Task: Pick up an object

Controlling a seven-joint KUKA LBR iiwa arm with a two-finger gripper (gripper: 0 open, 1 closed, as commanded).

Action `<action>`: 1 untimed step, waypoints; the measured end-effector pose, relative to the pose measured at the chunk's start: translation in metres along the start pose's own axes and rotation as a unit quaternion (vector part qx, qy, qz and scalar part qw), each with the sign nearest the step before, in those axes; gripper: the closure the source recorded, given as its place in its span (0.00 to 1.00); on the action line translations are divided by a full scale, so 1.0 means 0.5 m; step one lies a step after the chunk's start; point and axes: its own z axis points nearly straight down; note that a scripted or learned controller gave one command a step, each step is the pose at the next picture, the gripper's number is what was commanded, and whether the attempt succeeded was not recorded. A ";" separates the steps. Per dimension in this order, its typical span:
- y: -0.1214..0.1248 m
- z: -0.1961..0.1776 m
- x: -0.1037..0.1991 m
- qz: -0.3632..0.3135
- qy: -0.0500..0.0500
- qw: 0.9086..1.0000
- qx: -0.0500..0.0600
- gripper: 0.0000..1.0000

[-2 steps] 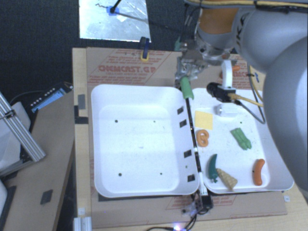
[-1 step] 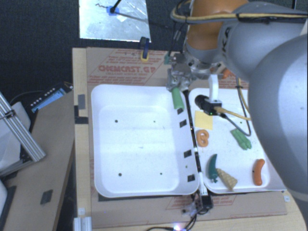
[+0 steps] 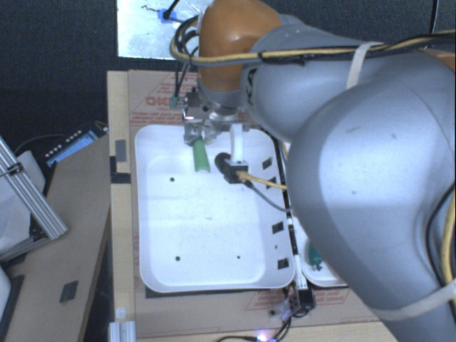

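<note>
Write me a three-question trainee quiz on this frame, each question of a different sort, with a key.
1. True or false: the green object lies at the near edge of the left bin.
2. Which bin is the gripper over? A) left B) right
3. Fill in: the band above the wrist is ____.

Key
1. False: it is at the far edge, hanging just below the gripper.
2. A
3. Orange

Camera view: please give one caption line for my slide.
KUKA arm's end effector at the far edge of the left white bin, with a green object at its fingers.
</note>
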 end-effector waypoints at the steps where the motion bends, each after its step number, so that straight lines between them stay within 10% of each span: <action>1: 0.004 -0.103 0.079 0.003 0.000 1.000 -0.003 1.00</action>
